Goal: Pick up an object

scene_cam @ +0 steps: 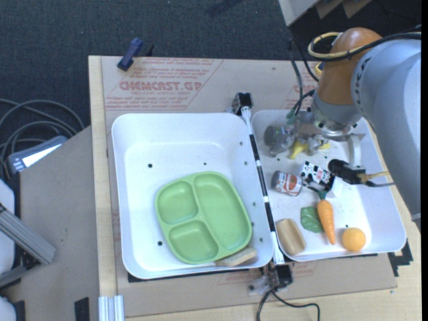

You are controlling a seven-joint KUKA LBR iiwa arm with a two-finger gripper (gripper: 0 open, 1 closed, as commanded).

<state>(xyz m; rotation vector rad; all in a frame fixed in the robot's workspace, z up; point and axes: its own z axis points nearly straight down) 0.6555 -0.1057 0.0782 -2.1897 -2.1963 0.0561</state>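
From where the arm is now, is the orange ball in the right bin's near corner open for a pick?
Probably yes. The orange ball lies uncovered near the right bin corner, apart from the carrot beside it. The close bin wall may crowd the hand, which sits toward the bin's far end.

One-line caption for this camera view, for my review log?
KUKA arm's gripper low in right bin above toy carrot and orange; green divided plate in left bin.

arm [384, 79] cut off at right edge; wrist hides gripper [294, 139] (fingers unclear), bin [267, 122] corner.
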